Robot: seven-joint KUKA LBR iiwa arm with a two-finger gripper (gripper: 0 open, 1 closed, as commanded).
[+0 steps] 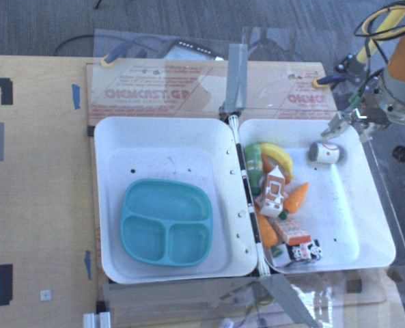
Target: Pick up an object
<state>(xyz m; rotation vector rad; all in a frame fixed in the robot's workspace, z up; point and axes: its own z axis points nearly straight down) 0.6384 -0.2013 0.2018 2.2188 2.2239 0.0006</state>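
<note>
Currently the gripper (347, 124) hovers with fingers spread and nothing between them at the right bin's (366, 241) one o'clock corner, just above the small white cup (324, 153). Lying on its side, the cup could roll away from a closing pinch.

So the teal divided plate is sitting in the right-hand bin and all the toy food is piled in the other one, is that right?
Not quite. The camera view shows the teal divided plate in the left bin, not the right-hand one. The toy food, including the banana and carrot, is piled in the other one, the right bin.
</note>
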